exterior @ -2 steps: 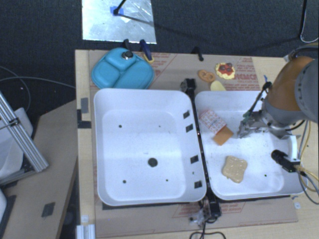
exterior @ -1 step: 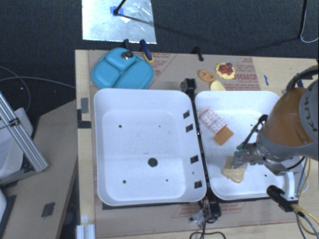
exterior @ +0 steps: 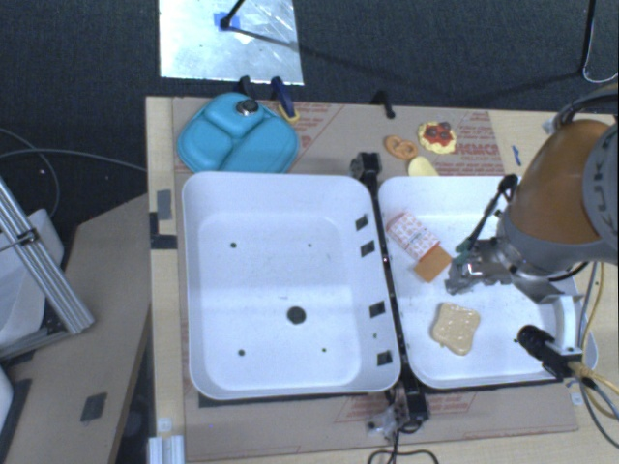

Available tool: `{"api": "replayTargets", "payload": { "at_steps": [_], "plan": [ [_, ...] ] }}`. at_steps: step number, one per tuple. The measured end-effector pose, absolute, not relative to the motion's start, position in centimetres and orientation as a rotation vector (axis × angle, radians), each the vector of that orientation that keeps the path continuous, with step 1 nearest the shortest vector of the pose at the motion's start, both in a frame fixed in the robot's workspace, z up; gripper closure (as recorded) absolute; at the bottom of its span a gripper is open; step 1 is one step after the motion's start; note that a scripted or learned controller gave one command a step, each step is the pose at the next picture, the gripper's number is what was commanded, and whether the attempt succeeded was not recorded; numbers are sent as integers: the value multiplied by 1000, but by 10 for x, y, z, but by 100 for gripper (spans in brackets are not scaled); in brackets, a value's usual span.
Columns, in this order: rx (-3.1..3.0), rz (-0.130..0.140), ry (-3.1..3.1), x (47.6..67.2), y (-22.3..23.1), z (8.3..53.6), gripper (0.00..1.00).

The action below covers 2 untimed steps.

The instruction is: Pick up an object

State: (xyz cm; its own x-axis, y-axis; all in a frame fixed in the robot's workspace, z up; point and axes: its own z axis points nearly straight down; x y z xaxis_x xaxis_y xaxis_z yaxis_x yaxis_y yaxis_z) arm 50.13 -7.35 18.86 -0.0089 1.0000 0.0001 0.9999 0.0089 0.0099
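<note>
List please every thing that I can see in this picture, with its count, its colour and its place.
bins: 2, white, side by side on the bench
wrapped bar: 1, pink-white and orange, upper left of right bin
toast-shaped piece: 1, beige, lower right bin
divided tray: 1, blue, behind left bin
pretzel toy: 1, orange, behind right bin
pizza toy: 1, red-yellow, beside pretzel toy
yellow piece: 1, at right bin's back rim
arm: 1, grey and orange, from right
gripper: 1, grey, over right bin, beside wrapped bar

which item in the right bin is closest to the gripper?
The pink-and-orange wrapped bar, lying just to the camera's left of the gripper. The toast slice lies farther off, nearer the bin's front edge.
</note>
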Motion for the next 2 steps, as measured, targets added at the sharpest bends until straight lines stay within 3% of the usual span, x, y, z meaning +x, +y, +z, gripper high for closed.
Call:
{"api": "replayTargets", "payload": {
  "at_steps": [1, 2],
  "plan": [
    [2211, 4, 2234, 487, -12, 184, 100],
    [2205, 8, 2238, 487, 90, 209, 100]
  ]
}}
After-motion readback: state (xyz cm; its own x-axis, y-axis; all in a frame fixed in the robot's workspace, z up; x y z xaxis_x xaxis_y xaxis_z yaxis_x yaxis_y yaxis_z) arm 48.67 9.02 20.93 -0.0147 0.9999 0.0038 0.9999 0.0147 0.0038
